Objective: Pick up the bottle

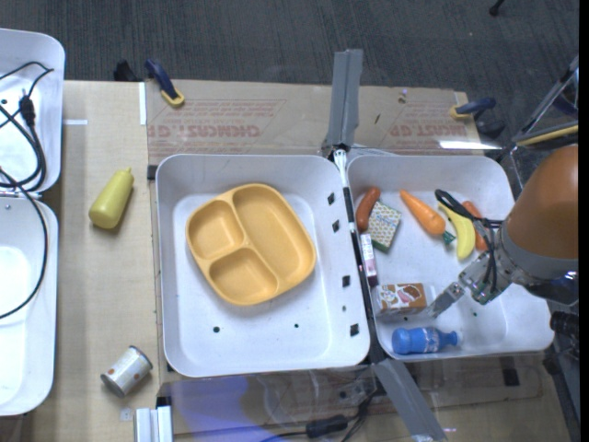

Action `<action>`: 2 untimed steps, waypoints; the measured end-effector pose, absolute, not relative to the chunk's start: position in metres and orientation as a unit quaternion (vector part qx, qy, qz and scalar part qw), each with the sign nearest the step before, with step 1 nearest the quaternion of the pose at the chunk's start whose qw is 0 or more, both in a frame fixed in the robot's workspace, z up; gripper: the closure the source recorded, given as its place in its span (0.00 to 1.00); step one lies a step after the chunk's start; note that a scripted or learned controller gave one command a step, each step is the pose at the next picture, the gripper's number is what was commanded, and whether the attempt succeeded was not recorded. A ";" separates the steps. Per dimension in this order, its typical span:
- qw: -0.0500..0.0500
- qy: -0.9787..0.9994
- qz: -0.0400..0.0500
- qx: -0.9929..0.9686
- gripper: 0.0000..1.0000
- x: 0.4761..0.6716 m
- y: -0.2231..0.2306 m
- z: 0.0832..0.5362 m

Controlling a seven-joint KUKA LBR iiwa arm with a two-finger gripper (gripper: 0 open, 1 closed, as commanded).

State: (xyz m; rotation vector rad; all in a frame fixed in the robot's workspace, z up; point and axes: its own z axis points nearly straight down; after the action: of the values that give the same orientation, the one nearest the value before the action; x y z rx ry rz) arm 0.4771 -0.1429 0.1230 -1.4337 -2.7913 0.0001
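Observation:
A small blue bottle (pixel 423 340) with a white label lies on its side at the front edge of the right bin (pixel 515 334). My gripper (pixel 453 297) hangs just above and to the right of it, slanting down towards the bottle's cap end, with nothing seen in its grasp. The orange band of the arm (pixel 550 215) looms over the bin's right side. Outside the bins, a yellow squeeze bottle (pixel 111 199) lies on the bench at the left.
The right bin also holds a small printed box (pixel 402 297) beside the gripper, a carrot (pixel 423 213), a banana (pixel 463 233), a red sausage (pixel 367 208), a green packet (pixel 385 225) and a thin tube (pixel 368 258). A yellow divided plate (pixel 249 243) sits in the left bin. A can (pixel 126 369) lies front left.

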 end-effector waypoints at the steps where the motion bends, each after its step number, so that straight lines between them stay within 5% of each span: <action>1: -0.014 -0.969 -0.001 -0.247 0.00 0.486 -0.112 0.098; 2: -0.002 -0.981 0.000 -0.193 0.00 0.479 -0.199 0.225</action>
State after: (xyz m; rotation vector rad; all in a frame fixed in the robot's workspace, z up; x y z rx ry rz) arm 0.4790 -0.1987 0.2253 -0.6072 -3.0862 0.0001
